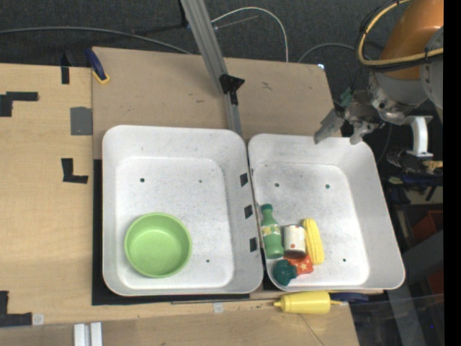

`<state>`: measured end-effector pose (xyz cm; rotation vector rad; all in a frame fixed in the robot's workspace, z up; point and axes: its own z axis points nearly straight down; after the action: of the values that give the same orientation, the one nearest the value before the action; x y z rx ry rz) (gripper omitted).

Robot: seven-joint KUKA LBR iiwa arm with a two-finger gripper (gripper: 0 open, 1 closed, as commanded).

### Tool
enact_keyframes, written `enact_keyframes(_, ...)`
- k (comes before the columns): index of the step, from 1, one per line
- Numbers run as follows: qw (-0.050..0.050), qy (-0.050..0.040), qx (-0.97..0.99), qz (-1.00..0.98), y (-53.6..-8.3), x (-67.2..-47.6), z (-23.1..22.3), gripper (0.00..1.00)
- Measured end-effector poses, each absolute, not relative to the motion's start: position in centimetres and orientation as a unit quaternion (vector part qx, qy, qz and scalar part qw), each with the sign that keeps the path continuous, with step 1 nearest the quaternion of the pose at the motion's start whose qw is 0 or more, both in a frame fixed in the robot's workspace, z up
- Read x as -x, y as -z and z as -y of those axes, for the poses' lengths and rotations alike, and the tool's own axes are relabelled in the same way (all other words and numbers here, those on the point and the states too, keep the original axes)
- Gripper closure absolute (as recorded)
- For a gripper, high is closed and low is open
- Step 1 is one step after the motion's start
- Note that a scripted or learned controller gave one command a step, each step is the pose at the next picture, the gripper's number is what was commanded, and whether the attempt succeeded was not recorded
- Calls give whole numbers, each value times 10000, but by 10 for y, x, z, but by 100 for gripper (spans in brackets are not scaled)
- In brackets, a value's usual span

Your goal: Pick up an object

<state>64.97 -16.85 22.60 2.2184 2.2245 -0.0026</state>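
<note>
In the right bin (353, 193), near its front left corner, lies a cluster of small items: a green bottle (271, 233), a white can with a red band (294, 238), a yellow corn cob (313, 241), a dark teal round piece (283, 272) and a small red piece (303, 265). My gripper (338, 133) hangs over the back right rim of that bin, well away from the cluster. Its fingers stand open with nothing between them.
A green bowl (158, 244) sits in the left bin (173, 157), at its front left. A yellow squeeze bottle (306, 303) lies on the bench just in front of the right bin. A grey pole (209, 42) slants over the bench behind the bins.
</note>
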Motion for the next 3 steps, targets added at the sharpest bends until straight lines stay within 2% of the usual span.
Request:
enact_keyframes(1, 0, 11, -7062, -7080, -226, -650, 169, 0)
enact_keyframes(3, -17, 24, -7060, -7082, -125, -653, 157, 0)
